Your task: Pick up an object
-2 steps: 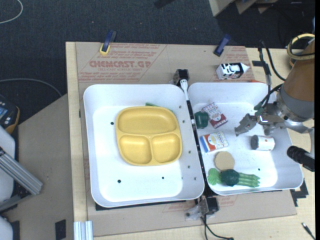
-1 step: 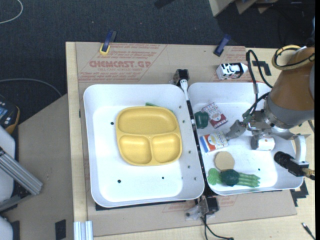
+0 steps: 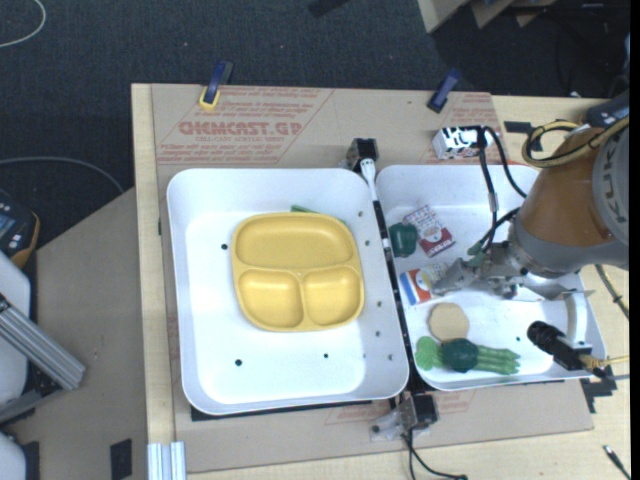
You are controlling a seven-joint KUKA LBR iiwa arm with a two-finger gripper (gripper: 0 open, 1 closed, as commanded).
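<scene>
My gripper (image 3: 447,278) hangs low over the middle of the right bin (image 3: 497,182), pointing left from the orange-banded wrist. Its tip is just right of a small red, white and blue card (image 3: 413,288) and above a tan round disc (image 3: 449,320). A red and white packet (image 3: 432,233) and a small dark green piece (image 3: 403,237) lie further back. Along the front wall lies a green toy (image 3: 470,356) with a dark round head. Nothing shows between the fingers.
The left bin (image 3: 200,298) holds a yellow divided plate (image 3: 297,269) with a thin green thing (image 3: 303,209) peeking out behind it. The wall between the bins runs just left of the card. A black and white object (image 3: 459,140) sits on the bench behind the right bin.
</scene>
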